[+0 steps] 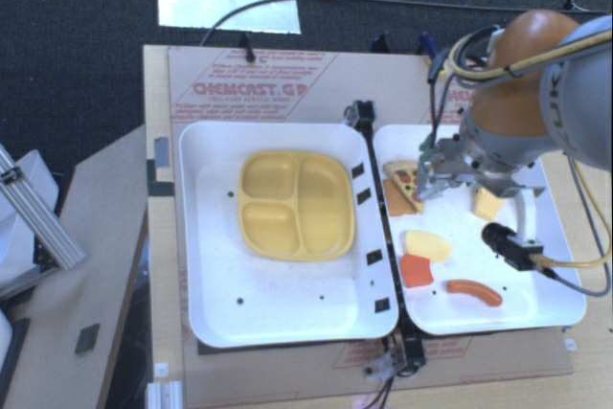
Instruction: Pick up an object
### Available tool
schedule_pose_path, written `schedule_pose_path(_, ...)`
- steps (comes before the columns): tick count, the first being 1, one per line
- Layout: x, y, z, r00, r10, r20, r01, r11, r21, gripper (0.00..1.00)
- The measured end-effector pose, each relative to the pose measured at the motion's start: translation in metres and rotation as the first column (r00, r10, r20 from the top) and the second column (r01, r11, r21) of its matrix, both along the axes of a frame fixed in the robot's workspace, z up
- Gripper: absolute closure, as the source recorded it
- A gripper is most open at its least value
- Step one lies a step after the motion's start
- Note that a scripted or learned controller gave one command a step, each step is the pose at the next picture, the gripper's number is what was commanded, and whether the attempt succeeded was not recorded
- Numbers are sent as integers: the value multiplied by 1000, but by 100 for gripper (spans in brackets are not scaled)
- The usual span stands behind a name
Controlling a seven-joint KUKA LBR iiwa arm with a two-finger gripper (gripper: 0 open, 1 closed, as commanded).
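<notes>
White plastic, two shallow bins side by side on a plywood bench, with the black hinge strip (pixel 372 206) between them as landmark.

Left of the strip: left bin (pixel 211 302), holding one yellow divided plate (pixel 295 205), lying flat, its right edge close to the strip.

Right of the strip: right bin (pixel 556 297), holding toy food items.
- Pizza slice (pixel 402 185), just right of the strip, upper part of the bin, partly under the gripper.
- Pale yellow cheese wedge (pixel 428 245), a little right of the strip, below the pizza slice.
- Orange-red block (pixel 416 270), touching the wedge's lower edge.
- Sausage (pixel 474 292), further right and lower, well apart from the strip.
- Pale yellow cube (pixel 488 203), far right of the strip, beside the arm's wrist.

Gripper (pixel 428 179): low over the upper part of the right bin, at the right edge of the pizza slice. Jaw opening cannot be told from this view; no item is seen between them.

Arm (pixel 532 81): grey with orange band, above the right bin, cables trailing.
</notes>
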State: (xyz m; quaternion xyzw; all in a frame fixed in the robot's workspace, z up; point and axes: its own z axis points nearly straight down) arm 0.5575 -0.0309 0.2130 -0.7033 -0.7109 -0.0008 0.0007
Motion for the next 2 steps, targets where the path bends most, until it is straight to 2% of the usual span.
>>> schedule_pose_path(1, 3, 58, 11, 1000, 1, 2, -1, 1000, 0, 100)
schedule_pose_path(2, 13, 107, 2, 1000, 0, 2, 0, 1000, 0, 100)
